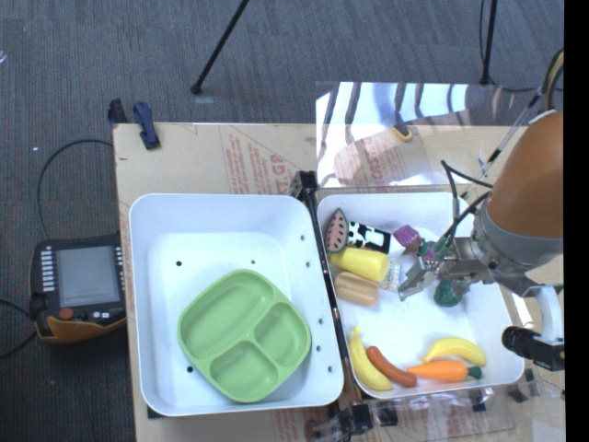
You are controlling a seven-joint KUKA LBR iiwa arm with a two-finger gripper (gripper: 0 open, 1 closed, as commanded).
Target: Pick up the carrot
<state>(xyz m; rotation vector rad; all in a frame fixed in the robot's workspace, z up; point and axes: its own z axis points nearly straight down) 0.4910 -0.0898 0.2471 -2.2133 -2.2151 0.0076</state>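
The table [230, 155] carries two shallow white bins side by side. The left bin [156, 238] contains a green divided plate [244, 334], lying toward the near side.

The right bin [479, 201] contains the toy foods. The carrot [444, 371] lies flat near the bin's front edge, orange body pointing left, green top at its right end. A yellow banana [456, 348] lies just behind it, touching or nearly so. A red chili-like piece [391, 366] sits just left of the carrot's tip, with a second banana [365, 362] beside that. Toward the back left: a watermelon slice [337, 231], a black-and-white block [373, 238], a yellow corn-like cylinder [361, 263], a tan bread roll [357, 289] and a small purple piece [406, 238].

The arm [529, 191] reaches in from the right. The gripper [416, 280] hangs over the middle of the right bin, well apart from the carrot. Its fingers stand apart with nothing between them. A dark green object [448, 293] lies just right of the gripper.

A teach pendant [78, 284] rests on the floor left of the table.
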